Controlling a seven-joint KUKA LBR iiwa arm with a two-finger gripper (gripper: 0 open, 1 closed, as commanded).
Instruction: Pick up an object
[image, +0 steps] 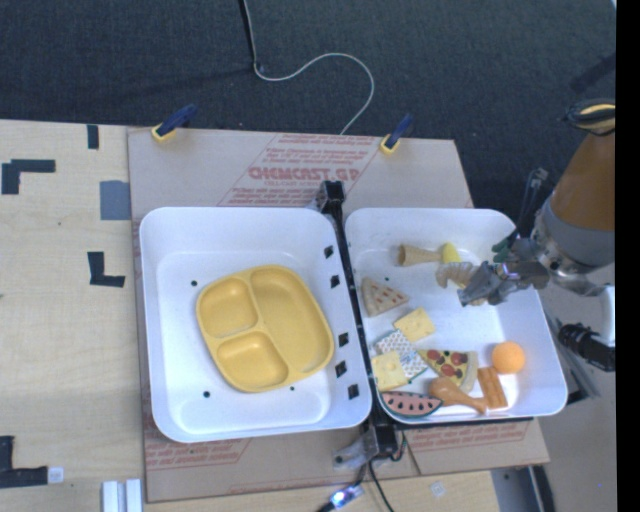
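Arm reaches in from right, gripper (478, 287) low over right bin (527, 318), fingers' state unclear. Toy food clustered toward near wall: cheese wedge (414, 325), orange ball (508, 357), pizza slice (448, 361). Yellow tray (264, 326) in left bin (170, 300).

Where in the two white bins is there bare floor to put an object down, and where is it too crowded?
Left white bin: bare strips surround the yellow three-compartment plastic tray, widest along its far side. Right white bin: bare floor by the far wall and between the yellow cheese wedge and orange ball. Its near side is crowded around the watermelon slice.
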